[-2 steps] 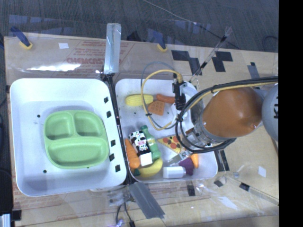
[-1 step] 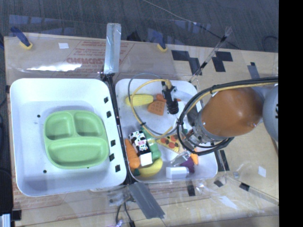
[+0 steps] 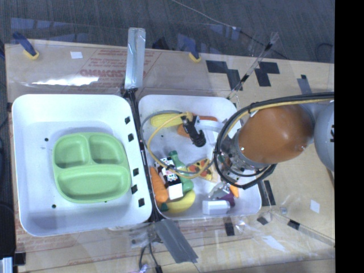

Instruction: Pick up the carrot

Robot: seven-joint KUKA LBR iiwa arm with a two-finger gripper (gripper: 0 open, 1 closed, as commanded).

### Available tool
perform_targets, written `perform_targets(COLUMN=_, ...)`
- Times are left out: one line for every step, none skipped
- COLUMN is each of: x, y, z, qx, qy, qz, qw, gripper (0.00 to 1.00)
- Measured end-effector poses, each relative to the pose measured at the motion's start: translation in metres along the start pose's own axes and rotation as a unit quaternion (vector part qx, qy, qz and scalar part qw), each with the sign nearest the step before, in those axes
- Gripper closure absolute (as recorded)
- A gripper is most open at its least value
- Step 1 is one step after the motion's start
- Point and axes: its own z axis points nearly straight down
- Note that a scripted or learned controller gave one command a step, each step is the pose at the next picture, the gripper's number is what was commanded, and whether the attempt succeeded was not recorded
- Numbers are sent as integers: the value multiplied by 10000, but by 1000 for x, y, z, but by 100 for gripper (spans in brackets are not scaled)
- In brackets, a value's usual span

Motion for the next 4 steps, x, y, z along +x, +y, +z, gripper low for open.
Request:
perform_targets(x=-1, y=1, z=-8, qx=-43, qy=-45, qz=3, qw=10000, gripper=100)
perform_targets(x=11, y=13, z=7, qx=-72, qy=-158, qz=-1020, qw=9946, gripper=100)
perform_targets(x=-21, y=-27, z=-17, qx=-142, qy=-187, qz=770, qw=9968, gripper=100)
perform_targets(x=18, y=4, z=12, qx=-143, qy=-181, qz=1128, qw=9933, gripper=100)
